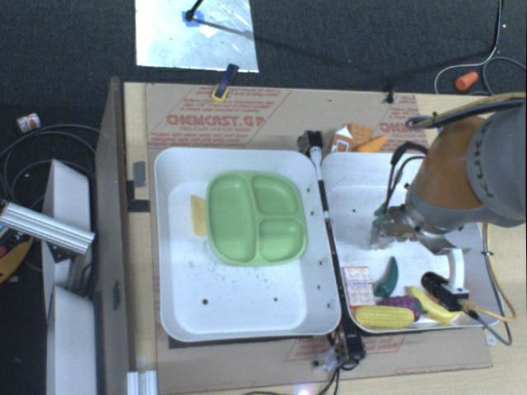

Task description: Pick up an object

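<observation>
While the arm reaches in from the right: the scene splits across two white bins on the table [132,245].
Tool [387,230]: low in the right bin [354,192]; grip state cannot be told.
Green pepper [387,277]: just near of the tool, apart from it.
Corn cob [382,317]: at the near rim, beside a purple piece [405,303] and banana [436,304].
Left bin [177,303]: holds a green divided plate [255,218].
</observation>
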`<action>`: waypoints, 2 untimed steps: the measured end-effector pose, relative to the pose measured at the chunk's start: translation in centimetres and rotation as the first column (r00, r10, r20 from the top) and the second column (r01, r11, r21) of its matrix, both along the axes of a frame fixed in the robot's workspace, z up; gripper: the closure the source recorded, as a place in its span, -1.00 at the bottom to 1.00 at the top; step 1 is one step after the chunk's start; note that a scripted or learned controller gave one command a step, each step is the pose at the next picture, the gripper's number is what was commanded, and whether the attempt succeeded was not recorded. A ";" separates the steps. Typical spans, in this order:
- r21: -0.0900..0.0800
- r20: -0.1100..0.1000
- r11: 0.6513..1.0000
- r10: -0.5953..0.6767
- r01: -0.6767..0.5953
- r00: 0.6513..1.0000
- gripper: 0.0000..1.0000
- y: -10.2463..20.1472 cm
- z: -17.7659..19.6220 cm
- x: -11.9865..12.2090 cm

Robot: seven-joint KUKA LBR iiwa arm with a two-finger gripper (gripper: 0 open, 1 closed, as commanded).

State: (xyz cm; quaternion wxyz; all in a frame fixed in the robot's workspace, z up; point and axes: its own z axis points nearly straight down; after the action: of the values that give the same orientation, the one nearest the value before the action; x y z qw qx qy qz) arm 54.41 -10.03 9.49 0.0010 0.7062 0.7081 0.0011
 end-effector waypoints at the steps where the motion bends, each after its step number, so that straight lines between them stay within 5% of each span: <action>1: 0.000 0.000 1.000 0.000 0.000 1.000 -1.00 0.0 0.0 0.0; 2: -0.002 0.004 1.000 0.003 -0.003 1.000 -1.00 -2.5 -1.0 6.1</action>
State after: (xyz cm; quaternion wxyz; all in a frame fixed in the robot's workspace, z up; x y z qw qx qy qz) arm 60.51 -12.55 8.49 0.0034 0.7053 0.7089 0.0018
